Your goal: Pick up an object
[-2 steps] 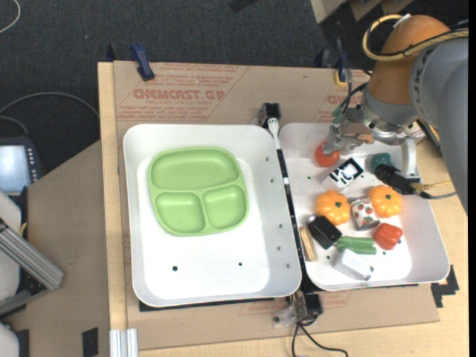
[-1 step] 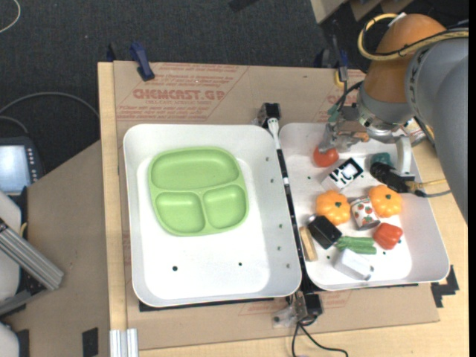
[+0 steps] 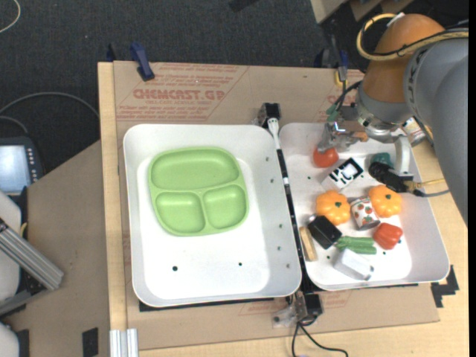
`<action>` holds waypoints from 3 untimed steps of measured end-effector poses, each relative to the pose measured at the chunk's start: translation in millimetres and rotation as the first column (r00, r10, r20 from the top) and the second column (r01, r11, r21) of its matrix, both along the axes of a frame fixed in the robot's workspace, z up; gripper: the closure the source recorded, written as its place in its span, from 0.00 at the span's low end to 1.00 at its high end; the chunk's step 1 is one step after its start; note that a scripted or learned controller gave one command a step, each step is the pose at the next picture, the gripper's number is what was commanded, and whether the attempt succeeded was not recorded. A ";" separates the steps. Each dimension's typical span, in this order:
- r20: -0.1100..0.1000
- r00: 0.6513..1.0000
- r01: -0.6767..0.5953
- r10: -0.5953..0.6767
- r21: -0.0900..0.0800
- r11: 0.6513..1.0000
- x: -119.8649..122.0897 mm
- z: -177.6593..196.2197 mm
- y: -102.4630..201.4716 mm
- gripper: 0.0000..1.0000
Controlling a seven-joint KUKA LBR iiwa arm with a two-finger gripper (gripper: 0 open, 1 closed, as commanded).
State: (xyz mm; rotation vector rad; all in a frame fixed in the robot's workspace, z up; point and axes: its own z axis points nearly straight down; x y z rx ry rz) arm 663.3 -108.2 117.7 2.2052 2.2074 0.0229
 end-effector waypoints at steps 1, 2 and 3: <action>-0.011 1.000 0.000 0.000 0.000 1.000 7.0 7.4 7.3 1.00; -0.029 1.000 0.000 0.000 0.005 1.000 1.9 -26.6 15.5 1.00; -0.028 1.000 0.000 0.000 0.005 1.000 2.9 -33.1 16.7 1.00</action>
